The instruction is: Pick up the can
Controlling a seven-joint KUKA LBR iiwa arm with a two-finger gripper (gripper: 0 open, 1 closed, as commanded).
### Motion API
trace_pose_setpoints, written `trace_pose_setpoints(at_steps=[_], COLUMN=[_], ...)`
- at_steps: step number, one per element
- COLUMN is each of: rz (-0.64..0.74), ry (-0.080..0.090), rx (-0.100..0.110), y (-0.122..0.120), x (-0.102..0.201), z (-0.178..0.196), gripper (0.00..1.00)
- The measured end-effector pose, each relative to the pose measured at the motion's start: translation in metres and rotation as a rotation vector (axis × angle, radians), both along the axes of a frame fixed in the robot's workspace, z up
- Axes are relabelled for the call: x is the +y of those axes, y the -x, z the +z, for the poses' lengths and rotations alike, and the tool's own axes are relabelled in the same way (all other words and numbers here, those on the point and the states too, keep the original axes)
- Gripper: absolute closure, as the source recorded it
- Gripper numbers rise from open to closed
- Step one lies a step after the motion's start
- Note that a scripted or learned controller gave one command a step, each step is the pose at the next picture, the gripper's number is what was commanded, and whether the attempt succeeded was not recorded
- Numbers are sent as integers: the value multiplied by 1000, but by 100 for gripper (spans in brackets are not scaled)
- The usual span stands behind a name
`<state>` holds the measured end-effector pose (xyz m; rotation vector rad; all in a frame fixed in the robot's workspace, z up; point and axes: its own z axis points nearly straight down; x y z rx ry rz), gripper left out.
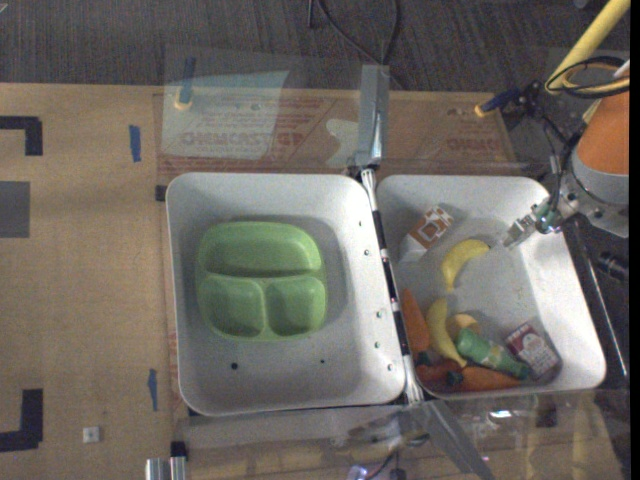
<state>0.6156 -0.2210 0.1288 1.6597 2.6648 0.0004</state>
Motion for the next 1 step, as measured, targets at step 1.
trace_pose_setpoints(at_steps=[1], rz=[-25], ry=[2], rx=[-5], y=[-27], x=[-3], z=[-5], gripper=[100])
